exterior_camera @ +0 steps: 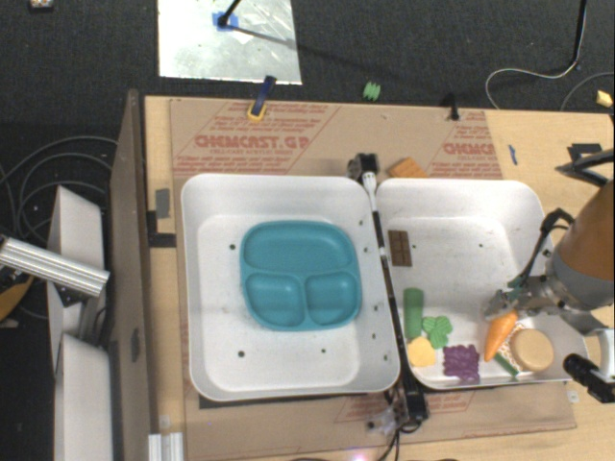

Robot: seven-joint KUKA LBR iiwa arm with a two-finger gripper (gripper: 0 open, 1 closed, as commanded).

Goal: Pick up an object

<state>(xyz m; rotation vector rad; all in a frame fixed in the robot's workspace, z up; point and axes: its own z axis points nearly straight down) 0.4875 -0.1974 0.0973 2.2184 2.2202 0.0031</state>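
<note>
Toys crowded our right bin (461,209)'s lower corner: carrot (499,334), grapes (461,361); left bin (207,257) held a teal tray (298,275).

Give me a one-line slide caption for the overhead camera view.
Gripper beside toy carrot in right bin; teal tray in left bin.

Cardboard-covered bench (288,128) (printed with red lettering), two white bins side by side on it, left bin (207,353), right bin (480,205), small orange block (407,168) beside their top edges
</note>
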